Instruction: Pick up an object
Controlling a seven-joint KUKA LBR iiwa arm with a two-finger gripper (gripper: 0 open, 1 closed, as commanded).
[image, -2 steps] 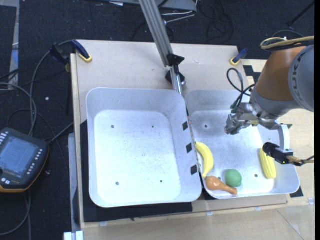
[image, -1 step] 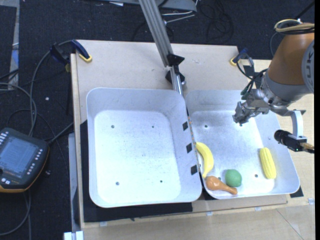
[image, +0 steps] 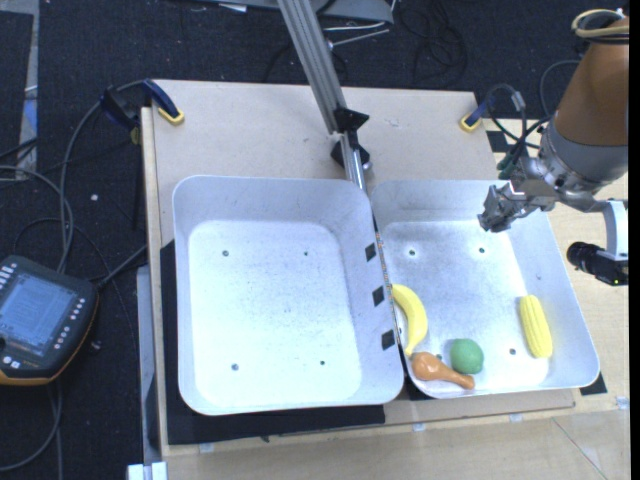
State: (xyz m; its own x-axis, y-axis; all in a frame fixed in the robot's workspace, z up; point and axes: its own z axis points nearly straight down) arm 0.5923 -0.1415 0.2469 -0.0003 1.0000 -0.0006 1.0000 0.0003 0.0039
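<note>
Closest to the lens, along the near rim of the right bin (image: pixel 560 268), lie the candidates for picking: an orange drumstick-shaped toy (image: pixel 440 369) touching a green ball (image: pixel 465 355), a banana (image: pixel 410 314) against the wall shared with the left bin (image: pixel 270 278), and a corn cob (image: pixel 535 325) apart near the right wall, probably where they slid to rest. Above the far right corner of that bin hangs the hand (image: pixel 496 211), well apart from all of them, and I cannot tell whether it is parted or closed; nothing is seen in it, so the pick looks not yet done.
</note>
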